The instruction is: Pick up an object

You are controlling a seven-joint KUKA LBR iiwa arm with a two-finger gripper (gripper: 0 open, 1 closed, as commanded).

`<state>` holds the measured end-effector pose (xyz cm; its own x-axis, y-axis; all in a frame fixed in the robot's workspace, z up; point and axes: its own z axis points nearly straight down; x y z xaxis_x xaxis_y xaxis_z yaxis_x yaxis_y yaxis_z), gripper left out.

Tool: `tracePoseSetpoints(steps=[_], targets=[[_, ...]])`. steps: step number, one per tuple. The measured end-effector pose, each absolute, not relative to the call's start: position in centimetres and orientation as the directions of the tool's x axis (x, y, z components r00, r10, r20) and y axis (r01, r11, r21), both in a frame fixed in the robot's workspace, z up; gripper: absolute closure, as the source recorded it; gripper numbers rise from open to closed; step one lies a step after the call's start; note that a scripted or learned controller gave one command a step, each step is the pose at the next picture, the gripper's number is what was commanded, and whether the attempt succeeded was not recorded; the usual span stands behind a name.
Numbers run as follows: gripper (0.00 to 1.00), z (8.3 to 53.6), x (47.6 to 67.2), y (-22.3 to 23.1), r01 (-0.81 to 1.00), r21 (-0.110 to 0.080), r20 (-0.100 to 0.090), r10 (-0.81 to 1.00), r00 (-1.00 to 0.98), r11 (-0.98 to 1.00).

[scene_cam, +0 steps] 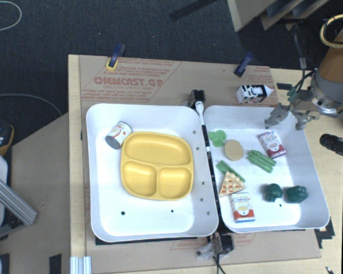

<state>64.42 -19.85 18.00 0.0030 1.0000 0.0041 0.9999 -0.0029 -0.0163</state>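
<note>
Gripper [288,114] spread wide and empty above the right shallow white bin's [318,192] far corner: approach step.
Next, it likely must descend onto the nearby small red-and-white packet [271,144].

I see a yellow divided tray [157,171] in the white left bin [97,176], beside a can [118,134] with a grey end. In the white right bin [310,183]: a tan cookie [234,149], green beans [261,161], dark green peppers [284,193], a red-and-white packet [271,144] and an orange-and-yellow pizza slice [230,183]. A black-and-white cow-patterned carton [254,93] sits on the brown cardboard [134,82].
</note>
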Motion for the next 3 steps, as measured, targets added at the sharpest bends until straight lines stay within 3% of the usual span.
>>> tracePoseSetpoints(steps=[1, 3], targets=[[0.00, 19.0, 64.8, -19.8, 1.000, -0.001, 0.000, 1.000, 0.000, 0.000], [0.00, 8.1, 63.9, -19.5, 1.000, -0.008, 0.002, 1.000, -0.001, 0.001]])
